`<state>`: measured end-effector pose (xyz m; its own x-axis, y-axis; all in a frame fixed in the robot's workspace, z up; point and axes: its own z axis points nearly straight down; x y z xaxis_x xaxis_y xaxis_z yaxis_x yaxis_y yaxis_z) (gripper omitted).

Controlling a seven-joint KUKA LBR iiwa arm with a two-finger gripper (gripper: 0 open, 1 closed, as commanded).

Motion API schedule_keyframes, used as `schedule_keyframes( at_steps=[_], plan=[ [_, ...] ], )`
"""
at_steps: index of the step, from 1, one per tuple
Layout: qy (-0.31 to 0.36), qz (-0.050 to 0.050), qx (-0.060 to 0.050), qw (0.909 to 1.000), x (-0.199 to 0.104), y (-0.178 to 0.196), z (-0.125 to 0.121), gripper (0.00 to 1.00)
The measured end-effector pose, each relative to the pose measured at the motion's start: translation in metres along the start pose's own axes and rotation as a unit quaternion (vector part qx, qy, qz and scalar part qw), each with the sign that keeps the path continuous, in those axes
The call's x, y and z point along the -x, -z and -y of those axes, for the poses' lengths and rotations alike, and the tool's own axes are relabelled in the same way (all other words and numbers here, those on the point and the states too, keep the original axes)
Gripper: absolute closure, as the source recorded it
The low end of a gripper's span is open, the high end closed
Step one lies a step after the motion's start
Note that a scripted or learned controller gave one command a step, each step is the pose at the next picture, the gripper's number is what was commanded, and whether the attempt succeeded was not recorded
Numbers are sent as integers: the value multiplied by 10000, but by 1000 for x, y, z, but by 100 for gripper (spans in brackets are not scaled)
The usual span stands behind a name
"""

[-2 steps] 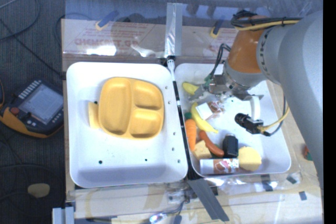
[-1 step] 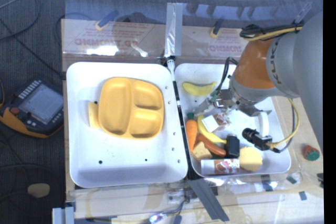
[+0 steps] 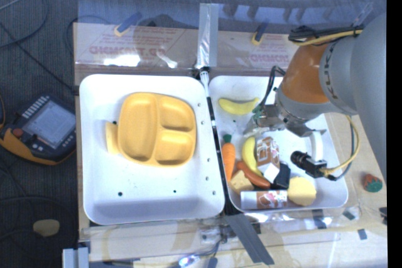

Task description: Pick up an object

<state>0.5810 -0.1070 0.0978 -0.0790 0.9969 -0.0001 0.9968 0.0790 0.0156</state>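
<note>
From the camera above the bench, the grey arm with its orange band (image 3: 308, 75) comes in from three o'clock and bends down over the right-hand shallow white bin (image 3: 336, 194). Its two-finger gripper (image 3: 269, 117) sits low over the upper middle of that bin; whether it is spread or closed cannot be made out from here, because the wrist hides it.

The bin's clutter lies mostly toward six o'clock of the gripper. A pale yellow banana-shaped piece (image 3: 237, 106) lies at about ten o'clock of it, near the bin's far wall. Just below the gripper, at six o'clock, is a small brown and white printed packet (image 3: 268, 151), with a yellow rounded fruit (image 3: 249, 152) touching its nine o'clock side. An orange carrot (image 3: 228, 159) lies along the bin's nine o'clock wall, and a red-orange long piece (image 3: 254, 177) runs slantwise under the packet. A white tube with a red label (image 3: 267, 199) lies along the near wall, a pale yellow block (image 3: 301, 191) at its three o'clock end. Nothing can be seen gripped.

The left-hand white bin (image 3: 100, 198) holds a yellow moulded plastic tray with compartments (image 3: 156, 128), well apart from the gripper at nine o'clock.
</note>
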Motion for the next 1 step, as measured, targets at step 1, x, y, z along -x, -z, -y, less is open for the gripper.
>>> schedule_keyframes(
  at_steps=[1],
  plan=[
    [-364, 5, -106, 9993, -43, 82, -25, 100]
  ],
)
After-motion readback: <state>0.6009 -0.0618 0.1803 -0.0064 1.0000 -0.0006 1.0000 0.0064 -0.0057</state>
